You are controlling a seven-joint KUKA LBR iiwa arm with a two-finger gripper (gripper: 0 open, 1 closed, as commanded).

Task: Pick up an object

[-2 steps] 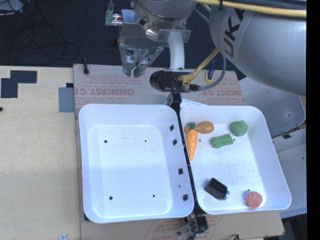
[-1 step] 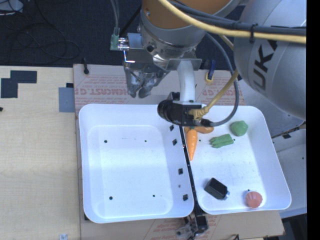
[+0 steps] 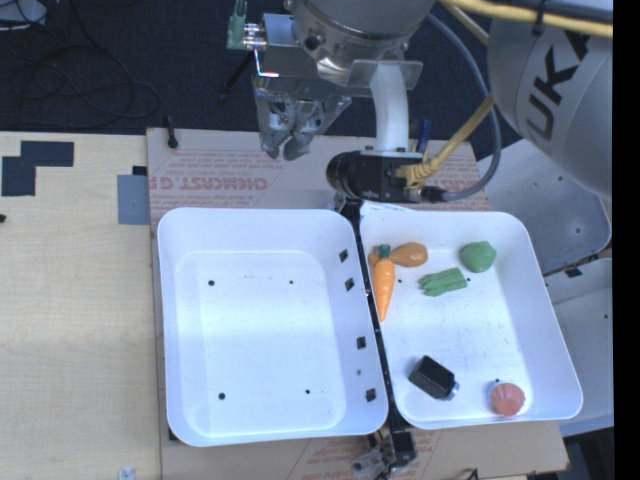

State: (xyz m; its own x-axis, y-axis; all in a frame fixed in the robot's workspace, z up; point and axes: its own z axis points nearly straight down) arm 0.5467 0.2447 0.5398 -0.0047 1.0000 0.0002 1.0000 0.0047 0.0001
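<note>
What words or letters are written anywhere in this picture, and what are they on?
"UK", big dark letters cut off by the frame edge, on the grey robot arm.
Red print, upside down, on the brown cardboard sheet behind the white bins: too blurred to read surely.
More red print on the cardboard's front edge: too small.

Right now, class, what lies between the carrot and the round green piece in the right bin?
In the camera view, the long green piece lies between carrot and round green piece.

2 white bins (image 3: 175, 238), 1 carrot (image 3: 382, 286), 5 other small objects (image 3: 433, 377).
</note>
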